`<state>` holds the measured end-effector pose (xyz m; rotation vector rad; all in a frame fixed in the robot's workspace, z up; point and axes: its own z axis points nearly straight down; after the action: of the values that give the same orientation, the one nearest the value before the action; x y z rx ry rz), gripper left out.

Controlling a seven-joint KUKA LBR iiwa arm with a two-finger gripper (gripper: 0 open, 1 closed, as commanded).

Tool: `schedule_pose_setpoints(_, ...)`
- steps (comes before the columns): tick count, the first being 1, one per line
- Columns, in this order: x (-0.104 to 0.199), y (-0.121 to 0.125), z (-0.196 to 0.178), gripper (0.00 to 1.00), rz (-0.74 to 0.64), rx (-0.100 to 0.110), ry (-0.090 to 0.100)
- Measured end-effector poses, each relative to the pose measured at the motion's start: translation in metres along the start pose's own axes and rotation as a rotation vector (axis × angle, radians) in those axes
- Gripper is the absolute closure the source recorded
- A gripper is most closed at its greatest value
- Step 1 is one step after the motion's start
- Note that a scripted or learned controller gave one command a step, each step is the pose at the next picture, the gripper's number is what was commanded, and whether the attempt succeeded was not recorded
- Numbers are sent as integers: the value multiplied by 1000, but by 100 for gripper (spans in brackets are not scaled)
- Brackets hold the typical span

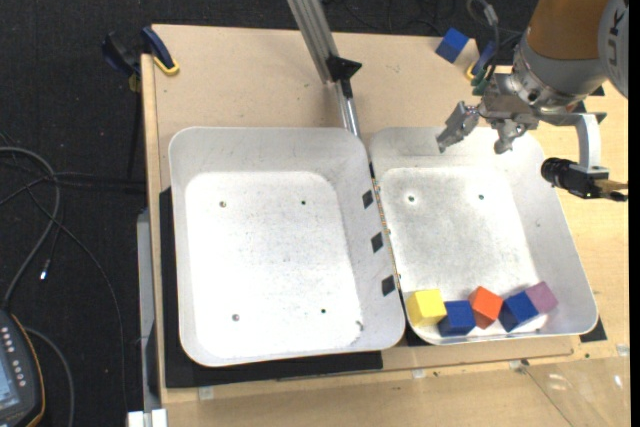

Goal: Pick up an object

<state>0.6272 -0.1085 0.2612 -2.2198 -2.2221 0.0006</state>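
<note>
Several small blocks lie along the near edge of the right bin [545, 215]: a yellow block [427, 304], a blue block [457, 317], an orange block [486, 304], a second blue block [518, 309] and a pale purple block [541, 296]. My gripper [478, 137] hangs over the far edge of the right bin, well away from the blocks. Its two fingers are spread apart with nothing between them.
The left bin [180, 215] lies beside the right one. A loose blue block [453, 44] sits on the bench behind the right bin. A grey metal pole [305, 5] slants across the bench from the back. A blue and yellow clamp [158, 50] is at the bench's far left corner.
</note>
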Motion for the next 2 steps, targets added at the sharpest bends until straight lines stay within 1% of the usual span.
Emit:
schedule_pose_setpoints(1, 43, 9, 71, 0, -6, 7, 2)
schedule_pose_setpoints(2, 6, -53, 169, 0, 6, 3, 1)
